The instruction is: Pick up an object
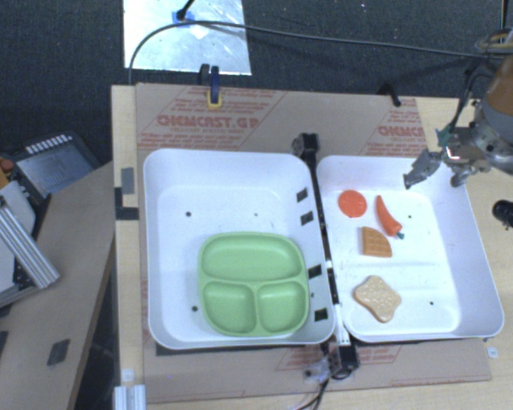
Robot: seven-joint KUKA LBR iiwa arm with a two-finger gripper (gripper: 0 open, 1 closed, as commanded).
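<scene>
Four food pieces [374,242] clustered mid-right, small and flat. Gripper [438,171] upper right, fingers spread, empty. Risk: closing between pieces, missing.

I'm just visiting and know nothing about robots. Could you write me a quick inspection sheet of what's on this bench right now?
Surface: two white bins, left bin and right bin, on a printed board.
Job's things: red disc, orange carrot-like piece, tan wedge, pale toast-like piece, all in the right bin.
Clutter: green divided tray in the left bin.
Grippers: gripper above the right bin's far edge, holding nothing.
Cables: black cable beyond the bins.
Surroundings: yellow clamp, foil sheet.
</scene>
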